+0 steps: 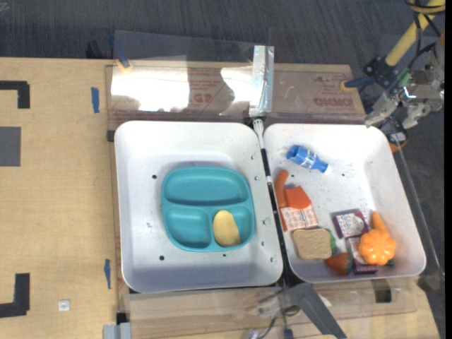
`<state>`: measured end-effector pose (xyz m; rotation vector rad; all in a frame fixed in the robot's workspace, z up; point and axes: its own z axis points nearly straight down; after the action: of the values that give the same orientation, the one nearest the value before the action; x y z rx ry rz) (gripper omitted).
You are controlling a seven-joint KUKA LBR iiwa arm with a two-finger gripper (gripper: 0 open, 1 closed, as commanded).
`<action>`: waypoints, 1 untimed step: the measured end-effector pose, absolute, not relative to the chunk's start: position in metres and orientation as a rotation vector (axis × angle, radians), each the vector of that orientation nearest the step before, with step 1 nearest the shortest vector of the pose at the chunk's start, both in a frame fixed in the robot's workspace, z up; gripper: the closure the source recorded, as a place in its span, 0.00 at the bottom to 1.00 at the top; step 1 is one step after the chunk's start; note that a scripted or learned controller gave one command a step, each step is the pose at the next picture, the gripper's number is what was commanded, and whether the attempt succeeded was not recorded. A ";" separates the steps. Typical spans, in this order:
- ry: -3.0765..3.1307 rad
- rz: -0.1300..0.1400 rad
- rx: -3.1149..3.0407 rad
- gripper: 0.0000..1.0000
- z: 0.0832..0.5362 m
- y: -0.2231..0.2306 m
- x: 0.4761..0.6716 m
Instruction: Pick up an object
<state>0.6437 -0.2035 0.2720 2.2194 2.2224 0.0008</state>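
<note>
The right bin (367, 147) holds several toy foods. Among them are a blue bottle (307, 158) near its far side, an orange-red carton (296, 209), a bread slice (312, 243), a purple packet (349, 224) and an orange pumpkin (376, 246) near the front right. A red piece (339, 263) lies by the front wall. In the left bin (134, 189) a yellow potato (226, 228) rests in a teal divided tray (201, 200). My gripper (399, 108) hangs above the right bin's far right corner, away from all the objects.
A clear plastic sheet (191, 83) and a cardboard panel (311, 94) stand behind the bins. Yellow and blue cabling (406, 41) trails at the top right. Wooden bench surface (56, 189) stretches left of the bins.
</note>
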 end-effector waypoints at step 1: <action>2.203 -0.009 2.253 0.00 0.124 -0.167 0.652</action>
<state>0.6520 -0.1672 0.1238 2.2533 2.2026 -0.0089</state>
